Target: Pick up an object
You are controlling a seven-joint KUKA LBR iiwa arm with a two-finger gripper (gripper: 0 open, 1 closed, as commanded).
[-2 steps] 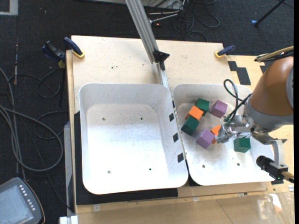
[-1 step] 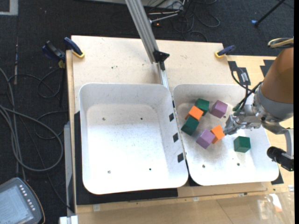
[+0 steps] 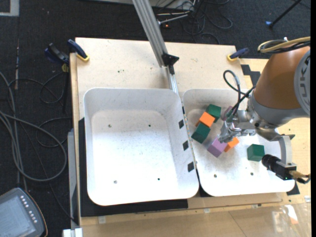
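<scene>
Gripper [image 3: 228, 134] low among blocks, touching purple block [image 3: 216, 147]

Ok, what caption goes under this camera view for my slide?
Robot gripper reaches down among colored blocks in the right bin, beside a purple block.
</scene>
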